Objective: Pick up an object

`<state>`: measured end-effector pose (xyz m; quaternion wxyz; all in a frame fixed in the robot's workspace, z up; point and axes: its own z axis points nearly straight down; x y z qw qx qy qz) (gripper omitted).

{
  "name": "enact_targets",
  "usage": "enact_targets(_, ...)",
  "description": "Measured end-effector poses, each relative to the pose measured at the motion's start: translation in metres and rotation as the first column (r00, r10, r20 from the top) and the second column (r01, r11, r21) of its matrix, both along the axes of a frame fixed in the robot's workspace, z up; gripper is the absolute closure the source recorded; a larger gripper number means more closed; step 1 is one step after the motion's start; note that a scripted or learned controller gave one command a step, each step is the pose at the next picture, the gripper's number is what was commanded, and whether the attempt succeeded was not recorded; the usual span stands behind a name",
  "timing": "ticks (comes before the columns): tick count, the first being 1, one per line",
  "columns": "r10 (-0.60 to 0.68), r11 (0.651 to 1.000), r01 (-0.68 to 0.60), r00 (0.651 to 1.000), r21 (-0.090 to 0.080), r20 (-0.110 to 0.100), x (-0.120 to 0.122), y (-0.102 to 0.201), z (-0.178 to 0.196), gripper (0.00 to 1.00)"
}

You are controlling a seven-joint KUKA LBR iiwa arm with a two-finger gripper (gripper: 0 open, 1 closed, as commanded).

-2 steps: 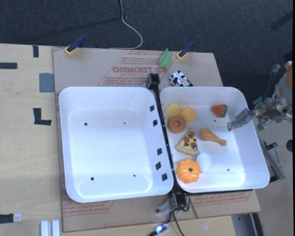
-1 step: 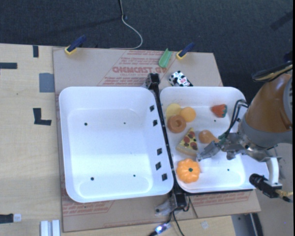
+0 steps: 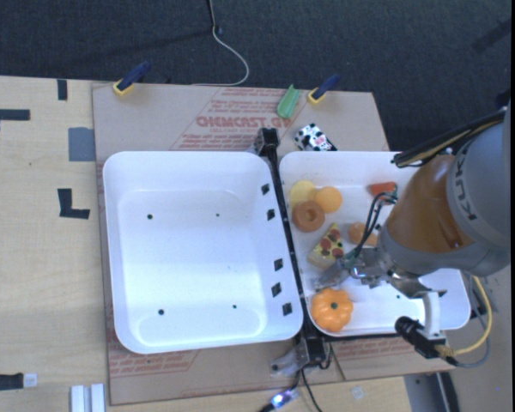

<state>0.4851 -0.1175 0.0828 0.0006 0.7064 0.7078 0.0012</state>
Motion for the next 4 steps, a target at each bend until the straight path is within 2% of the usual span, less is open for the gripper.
enact_targets(2, 0.003, 1.000, -0.003, 1.000, -0.002, 0.000, 0.108, 0.026, 0.002, 0.00)
enact_targets(3, -0.004, 1.000, 0.004, 1.000, -0.002, -0.005, 0.053, 0.004, 0.002, 0.00)
enact_targets(4, 0.001, 1.000, -0.001, 1.000, -0.001, -0.002, 0.085, 0.022, 0.001, 0.00)
